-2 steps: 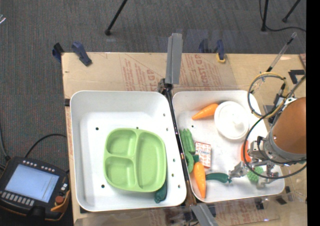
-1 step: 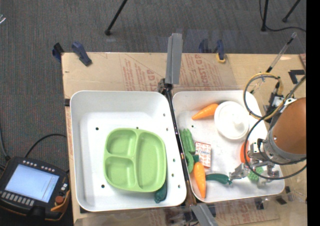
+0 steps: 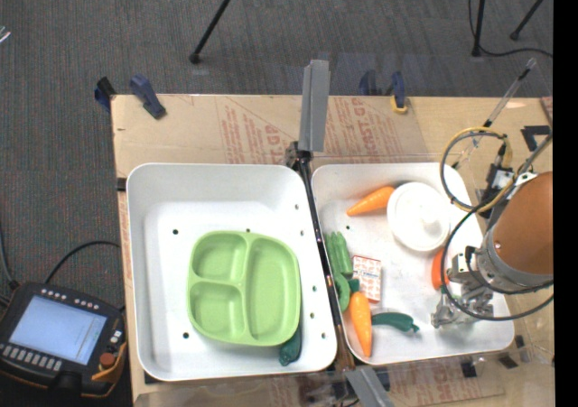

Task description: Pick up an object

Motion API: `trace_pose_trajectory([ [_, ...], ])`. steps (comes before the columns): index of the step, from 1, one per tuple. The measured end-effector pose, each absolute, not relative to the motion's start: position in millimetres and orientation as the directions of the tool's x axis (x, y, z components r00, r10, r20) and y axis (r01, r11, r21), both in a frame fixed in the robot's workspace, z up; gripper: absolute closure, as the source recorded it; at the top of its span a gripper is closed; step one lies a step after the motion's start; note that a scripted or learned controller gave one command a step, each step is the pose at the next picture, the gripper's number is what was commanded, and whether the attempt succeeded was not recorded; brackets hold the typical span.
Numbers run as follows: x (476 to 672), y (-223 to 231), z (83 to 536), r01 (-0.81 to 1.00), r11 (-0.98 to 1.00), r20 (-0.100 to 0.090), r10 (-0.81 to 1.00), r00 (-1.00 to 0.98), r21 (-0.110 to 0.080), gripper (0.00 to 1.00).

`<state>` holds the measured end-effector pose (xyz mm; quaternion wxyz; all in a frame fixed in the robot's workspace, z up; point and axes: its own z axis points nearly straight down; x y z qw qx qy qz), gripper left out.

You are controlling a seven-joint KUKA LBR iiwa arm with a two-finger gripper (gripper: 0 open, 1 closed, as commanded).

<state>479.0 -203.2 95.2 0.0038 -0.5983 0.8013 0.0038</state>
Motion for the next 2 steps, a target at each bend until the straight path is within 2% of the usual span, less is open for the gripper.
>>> trace_pose_trajectory([
  [1,478.7,-203.3,94.8,-0.959,0.284,-0.011,-0.959,-0.284,0.003,0.00],
  [2,477.6,-205.9,86.1,-0.983,0.186,-0.004,-0.983,-0.186,0.005,0.00],
])
